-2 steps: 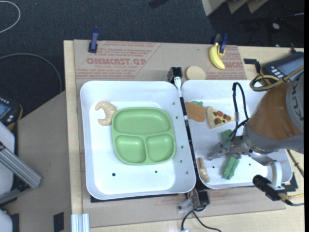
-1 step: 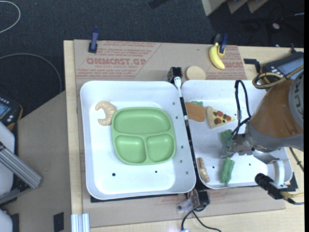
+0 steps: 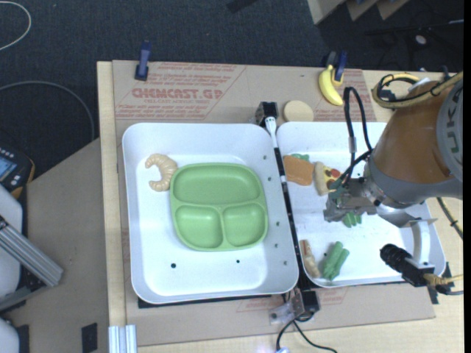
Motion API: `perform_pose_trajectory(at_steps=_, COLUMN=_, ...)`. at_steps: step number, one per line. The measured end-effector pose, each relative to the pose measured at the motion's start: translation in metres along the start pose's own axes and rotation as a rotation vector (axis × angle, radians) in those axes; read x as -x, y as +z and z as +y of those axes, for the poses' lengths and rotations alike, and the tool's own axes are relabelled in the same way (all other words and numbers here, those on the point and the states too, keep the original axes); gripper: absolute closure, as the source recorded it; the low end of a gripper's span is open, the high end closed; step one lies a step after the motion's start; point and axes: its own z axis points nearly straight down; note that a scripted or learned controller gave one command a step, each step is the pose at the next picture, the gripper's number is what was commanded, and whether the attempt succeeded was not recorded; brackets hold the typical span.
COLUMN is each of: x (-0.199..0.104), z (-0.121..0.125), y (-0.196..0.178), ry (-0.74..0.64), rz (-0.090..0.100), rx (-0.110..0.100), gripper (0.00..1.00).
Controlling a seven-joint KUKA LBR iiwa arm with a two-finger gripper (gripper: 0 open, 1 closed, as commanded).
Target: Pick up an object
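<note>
The arm reaches in from the right, its orange band over the right bin [image 3: 368, 276]. My gripper [image 3: 344, 210] points down into the middle of that bin, close above a green toy piece [image 3: 352, 218] partly hidden under it. Nothing visibly sits between its parts. Just left of it lie an orange toy slice [image 3: 299, 170] and a pale toy food with red and yellow bits [image 3: 324, 176]. Nearer the front of the bin lie a green pickle-like toy [image 3: 335, 259] and a small tan piece [image 3: 308, 257].
The left bin [image 3: 143, 219] holds a green divided plate [image 3: 218, 206] and a tan croissant toy [image 3: 161, 170]. A yellow banana [image 3: 331, 85] and a beige disc [image 3: 298, 111] rest on the board behind the bins. Black cables loop over the right bin's far side.
</note>
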Motion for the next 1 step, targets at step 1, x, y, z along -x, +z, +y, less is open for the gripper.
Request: perform_pose_trajectory(at_steps=1, x=0.0043, z=-0.0015, y=-0.0050, ry=0.007, rz=-0.003, rx=-0.007, gripper=1.00)
